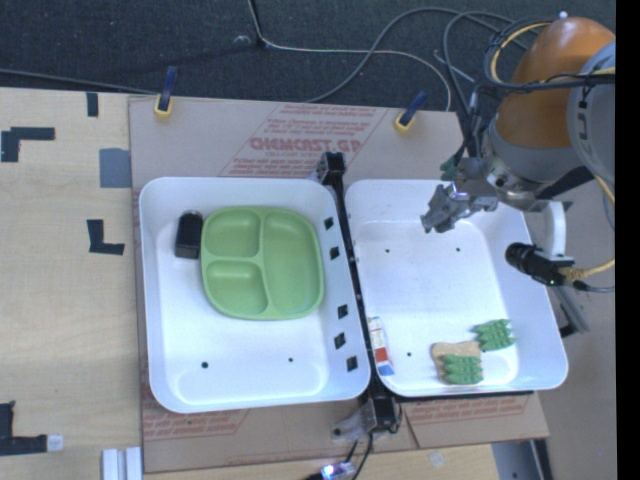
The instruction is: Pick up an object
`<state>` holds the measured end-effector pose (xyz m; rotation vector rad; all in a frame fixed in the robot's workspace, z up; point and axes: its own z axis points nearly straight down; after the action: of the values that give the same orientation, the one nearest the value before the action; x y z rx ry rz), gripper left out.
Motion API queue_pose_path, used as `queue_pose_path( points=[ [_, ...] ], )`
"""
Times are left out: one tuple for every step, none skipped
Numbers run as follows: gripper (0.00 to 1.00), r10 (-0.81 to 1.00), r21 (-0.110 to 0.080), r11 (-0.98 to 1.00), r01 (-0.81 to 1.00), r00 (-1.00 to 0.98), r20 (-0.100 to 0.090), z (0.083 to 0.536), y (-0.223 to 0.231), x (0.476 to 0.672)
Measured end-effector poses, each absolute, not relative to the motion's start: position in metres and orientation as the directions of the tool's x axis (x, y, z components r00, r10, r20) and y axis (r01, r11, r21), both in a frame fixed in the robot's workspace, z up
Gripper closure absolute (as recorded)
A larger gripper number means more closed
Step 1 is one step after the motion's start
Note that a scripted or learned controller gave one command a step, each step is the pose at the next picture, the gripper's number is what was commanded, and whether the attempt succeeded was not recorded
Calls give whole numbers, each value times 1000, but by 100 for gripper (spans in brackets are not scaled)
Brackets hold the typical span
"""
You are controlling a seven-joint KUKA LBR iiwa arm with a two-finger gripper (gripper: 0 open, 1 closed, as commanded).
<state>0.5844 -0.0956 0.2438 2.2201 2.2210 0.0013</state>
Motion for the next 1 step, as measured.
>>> queue_pose_path(
  points=[
    [100,1000,5,1,1000,-1,-1,297,-96,585]
  ],
)
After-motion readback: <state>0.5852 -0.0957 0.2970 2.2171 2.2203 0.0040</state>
